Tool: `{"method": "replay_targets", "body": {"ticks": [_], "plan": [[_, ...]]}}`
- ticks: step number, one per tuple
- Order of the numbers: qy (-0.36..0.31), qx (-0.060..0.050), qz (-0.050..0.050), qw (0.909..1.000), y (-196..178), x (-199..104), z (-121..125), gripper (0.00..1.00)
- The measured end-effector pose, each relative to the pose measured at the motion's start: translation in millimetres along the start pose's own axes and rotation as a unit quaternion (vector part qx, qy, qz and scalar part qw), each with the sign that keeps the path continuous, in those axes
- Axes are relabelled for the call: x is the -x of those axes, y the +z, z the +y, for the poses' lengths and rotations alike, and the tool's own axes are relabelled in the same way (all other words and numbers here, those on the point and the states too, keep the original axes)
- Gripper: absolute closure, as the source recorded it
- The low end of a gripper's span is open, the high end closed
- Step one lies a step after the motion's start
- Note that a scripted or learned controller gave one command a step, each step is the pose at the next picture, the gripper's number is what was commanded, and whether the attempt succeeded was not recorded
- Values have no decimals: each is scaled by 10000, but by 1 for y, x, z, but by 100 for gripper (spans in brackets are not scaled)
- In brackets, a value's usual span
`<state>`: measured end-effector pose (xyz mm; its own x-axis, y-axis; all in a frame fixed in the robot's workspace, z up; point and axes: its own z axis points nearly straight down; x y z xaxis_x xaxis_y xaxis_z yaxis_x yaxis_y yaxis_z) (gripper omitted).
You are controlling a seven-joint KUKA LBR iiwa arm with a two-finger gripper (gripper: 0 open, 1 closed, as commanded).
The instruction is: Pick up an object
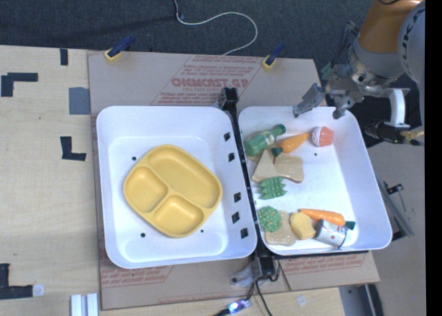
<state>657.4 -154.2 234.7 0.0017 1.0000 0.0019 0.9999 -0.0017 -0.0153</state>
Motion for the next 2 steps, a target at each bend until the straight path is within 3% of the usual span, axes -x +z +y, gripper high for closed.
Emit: {"method": "replay_targets", "body": {"ticks": [1, 2], "plan": [[-13, 69, -11, 10000, -9, 0, 2, 0], [-23, 54, -15, 10000, 40, -2, 12, 0]]}}
